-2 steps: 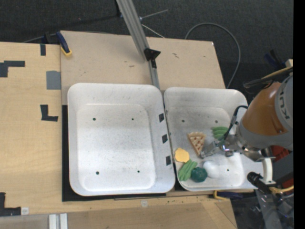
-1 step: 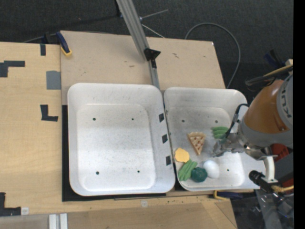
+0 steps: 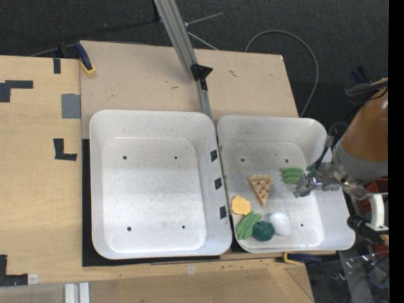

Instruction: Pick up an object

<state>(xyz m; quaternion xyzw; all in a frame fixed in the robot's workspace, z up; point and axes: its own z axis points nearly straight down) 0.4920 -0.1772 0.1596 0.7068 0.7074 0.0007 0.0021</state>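
The gripper [image 3: 305,187] hangs low over the right bin [image 3: 252,128], its opening too blurred to tell. The green striped piece [image 3: 291,175] lies just to its left, nearly touching, long axis roughly across the bin.

Materials, bench and bins

Two white bins [image 3: 154,182], matt plastic, speckled with dark scuffs. Bench [image 3: 38,169] pale wood, smooth, matt. Slanting pole [image 3: 177,27] brushed grey metal. Gripper [image 3: 305,187] bare metal, dull sheen.

Probably a lab; taped bench [image 3: 38,169], cables [image 3: 278,40].
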